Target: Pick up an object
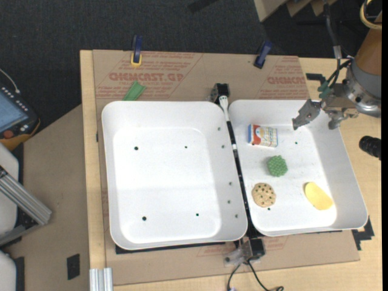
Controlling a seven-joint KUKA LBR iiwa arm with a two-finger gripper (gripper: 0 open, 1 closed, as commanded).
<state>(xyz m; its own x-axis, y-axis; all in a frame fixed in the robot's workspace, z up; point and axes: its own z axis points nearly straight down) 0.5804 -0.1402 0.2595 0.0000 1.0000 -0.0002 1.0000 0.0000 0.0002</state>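
Four small things are seen in the right bin [348,162]: a small carton [263,136] with red and blue print at about 10 o'clock from the bin's middle, a green knobbly ball [277,166] just below it near the middle, a round cookie [264,194] at 7 o'clock, and a yellow lemon-shaped piece [317,196] at 5 o'clock. All four are set apart from one another and rest on the bin floor. The left bin [163,174] is placed directly beside it, the two rims touching along the centre line. The gripper [317,119] is held above the right bin's 1 o'clock corner, reached in from 3 o'clock. Its two fingers [301,117] are spread apart, and nothing is gripped between them. The carton is found at 8 o'clock from the gripper, near but not touched.
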